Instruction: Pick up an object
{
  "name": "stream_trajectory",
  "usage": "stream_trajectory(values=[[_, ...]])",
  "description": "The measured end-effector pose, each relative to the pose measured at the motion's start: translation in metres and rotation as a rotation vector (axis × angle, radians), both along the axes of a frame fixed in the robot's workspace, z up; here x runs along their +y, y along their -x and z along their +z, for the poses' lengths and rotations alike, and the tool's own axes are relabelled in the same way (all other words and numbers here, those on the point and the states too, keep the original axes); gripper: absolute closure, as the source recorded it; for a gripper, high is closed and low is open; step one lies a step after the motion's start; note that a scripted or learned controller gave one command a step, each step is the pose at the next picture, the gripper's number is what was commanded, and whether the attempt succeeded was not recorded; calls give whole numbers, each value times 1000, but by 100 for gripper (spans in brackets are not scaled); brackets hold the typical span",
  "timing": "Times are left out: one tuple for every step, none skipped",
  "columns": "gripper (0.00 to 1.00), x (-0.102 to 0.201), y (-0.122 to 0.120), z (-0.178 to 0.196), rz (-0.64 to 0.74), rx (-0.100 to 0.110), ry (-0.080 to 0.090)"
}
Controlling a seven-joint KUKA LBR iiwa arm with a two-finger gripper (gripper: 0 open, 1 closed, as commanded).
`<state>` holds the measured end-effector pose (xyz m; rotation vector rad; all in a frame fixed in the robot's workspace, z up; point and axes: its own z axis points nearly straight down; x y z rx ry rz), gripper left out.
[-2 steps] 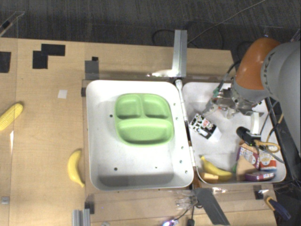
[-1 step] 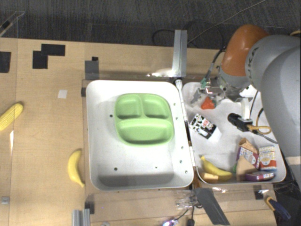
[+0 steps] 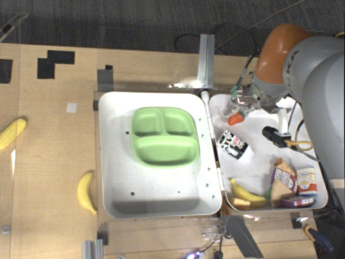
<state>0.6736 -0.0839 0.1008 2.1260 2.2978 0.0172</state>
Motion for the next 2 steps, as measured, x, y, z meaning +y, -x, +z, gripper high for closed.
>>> stream_trajectory(values=[[100, 66, 72, 86, -7, 9, -1], [100, 53, 40, 85, -139, 10, -2]])
